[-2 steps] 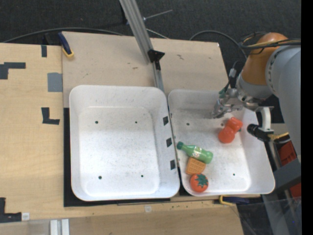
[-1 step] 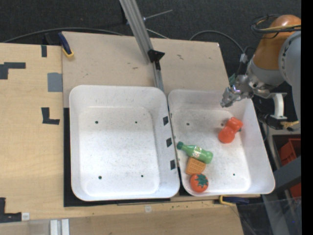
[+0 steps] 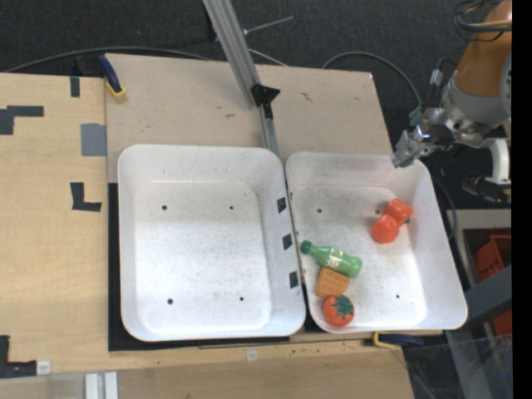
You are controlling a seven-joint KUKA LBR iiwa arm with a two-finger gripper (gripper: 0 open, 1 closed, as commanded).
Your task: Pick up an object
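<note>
The pincer [image 3: 405,151] hangs over the right bin's [image 3: 432,306] far right corner; I cannot tell how it is set. An orange toy [image 3: 389,222], green bottle [image 3: 334,258], waffle piece [image 3: 332,282] and tomato [image 3: 338,310] lie inside.

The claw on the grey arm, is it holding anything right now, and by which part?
Nothing is held. The claw sits at the right-hand shallow white bin's upper right rim, apart from the orange plastic toy.
</note>
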